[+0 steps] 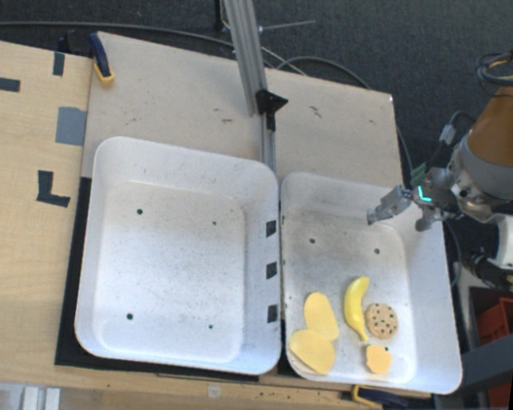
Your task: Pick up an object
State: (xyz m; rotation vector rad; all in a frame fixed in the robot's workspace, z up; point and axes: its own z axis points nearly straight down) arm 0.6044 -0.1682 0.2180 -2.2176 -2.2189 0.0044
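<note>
Gripper (405, 209) over far right part of right bin (436, 272), fingers spread apart, nothing between them. Objects clustered at near end of same bin: banana (354, 303), round speckled cookie (381, 319) just right of it, small orange piece (378, 359), two pale yellow slabs (316, 331), possibly overlapping. Left bin (102, 225) alongside.

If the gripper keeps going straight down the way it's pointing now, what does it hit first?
Most likely the bare floor of the right bin. The gripper hangs over the bin's far end, while the banana and cookie lie well nearer the camera, off that line. Depth is hard to judge from one slanted view.
</note>
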